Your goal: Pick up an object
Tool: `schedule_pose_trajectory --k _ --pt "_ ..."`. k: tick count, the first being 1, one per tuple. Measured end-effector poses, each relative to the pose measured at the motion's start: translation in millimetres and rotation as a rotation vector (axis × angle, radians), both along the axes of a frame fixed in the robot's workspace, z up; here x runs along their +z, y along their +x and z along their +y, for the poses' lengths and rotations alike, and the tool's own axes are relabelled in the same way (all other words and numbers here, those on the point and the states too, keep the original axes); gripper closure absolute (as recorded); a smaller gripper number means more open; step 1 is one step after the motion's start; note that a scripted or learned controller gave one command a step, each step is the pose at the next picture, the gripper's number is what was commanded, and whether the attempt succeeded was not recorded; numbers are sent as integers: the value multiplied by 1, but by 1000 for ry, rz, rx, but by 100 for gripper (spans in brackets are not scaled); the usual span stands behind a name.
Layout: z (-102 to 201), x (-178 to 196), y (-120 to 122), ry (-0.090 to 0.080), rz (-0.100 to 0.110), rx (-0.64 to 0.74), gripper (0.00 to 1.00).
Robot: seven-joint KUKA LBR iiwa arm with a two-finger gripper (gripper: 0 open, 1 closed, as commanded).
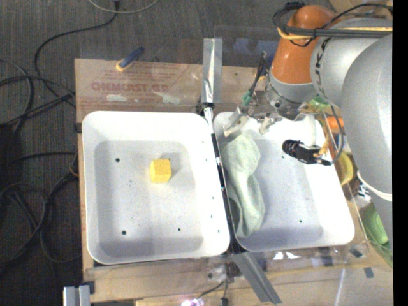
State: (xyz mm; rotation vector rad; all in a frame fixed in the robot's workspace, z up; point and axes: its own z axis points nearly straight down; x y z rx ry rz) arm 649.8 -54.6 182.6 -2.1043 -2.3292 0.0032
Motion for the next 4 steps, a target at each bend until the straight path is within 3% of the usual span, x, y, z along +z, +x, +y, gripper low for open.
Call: schedule_pose_trajectory --k 1,2,3,4 --pt "-51 -86 -2 -2 -3 54 0" --pt "-50 -92 22 -2 -11 90 0" --pt "-113 -92 10 -4 -13 75 0" --pt "-112 -81 11 -3 -17 76 100"
